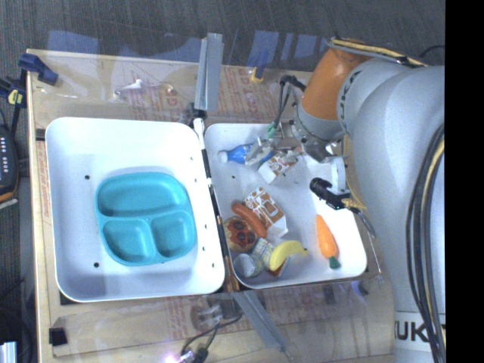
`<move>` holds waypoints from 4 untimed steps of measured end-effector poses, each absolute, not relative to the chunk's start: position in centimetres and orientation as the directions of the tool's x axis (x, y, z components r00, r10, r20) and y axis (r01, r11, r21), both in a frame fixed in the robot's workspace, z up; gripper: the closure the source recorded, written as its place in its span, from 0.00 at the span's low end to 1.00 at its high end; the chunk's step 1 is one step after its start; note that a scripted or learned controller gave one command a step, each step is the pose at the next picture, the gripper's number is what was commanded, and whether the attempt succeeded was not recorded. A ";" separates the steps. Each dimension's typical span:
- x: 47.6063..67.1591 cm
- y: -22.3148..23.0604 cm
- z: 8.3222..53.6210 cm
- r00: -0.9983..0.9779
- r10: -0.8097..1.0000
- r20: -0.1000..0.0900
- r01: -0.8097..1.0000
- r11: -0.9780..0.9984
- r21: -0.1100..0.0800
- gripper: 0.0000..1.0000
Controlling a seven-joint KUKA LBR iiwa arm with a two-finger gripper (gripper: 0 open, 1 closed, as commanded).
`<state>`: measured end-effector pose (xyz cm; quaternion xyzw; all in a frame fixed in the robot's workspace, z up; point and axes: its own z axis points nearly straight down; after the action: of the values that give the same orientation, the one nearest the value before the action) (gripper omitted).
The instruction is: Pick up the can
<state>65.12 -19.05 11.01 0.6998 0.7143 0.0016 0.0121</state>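
The can (249, 264) is silver with a pale label. It lies on its side in the front left corner of the right bin (349, 272), its open round end facing the front, touching a banana (286, 254). My gripper (274, 154) is low at the back of the same bin, among a blue-capped item (237, 155) and a small white and brown packet (274, 167). It is well behind the can, with other items between them. Nothing is visibly held.
Between gripper and can lie a brown and white box (266, 205), a sausage (249, 218) and a round dark red piece (240, 235). A carrot (327, 240) lies at the right. The left bin (68, 138) holds a blue divided tray (144, 217).
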 end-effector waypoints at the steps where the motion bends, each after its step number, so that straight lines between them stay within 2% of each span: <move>1: 64.0 -20.8 11.0 -0.007 1.000 -0.007 0.999 0.007 0.033 0.00; 2: 65.8 -19.4 11.0 -0.034 0.999 -0.017 0.999 0.034 0.003 0.00; 3: 63.0 -20.5 11.0 -0.013 1.000 -0.011 0.999 0.014 0.034 0.00; 4: 64.6 -21.1 11.0 -0.050 0.999 -0.010 0.998 0.050 0.025 0.00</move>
<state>64.64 -21.10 10.97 0.6892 0.7245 0.0055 0.0120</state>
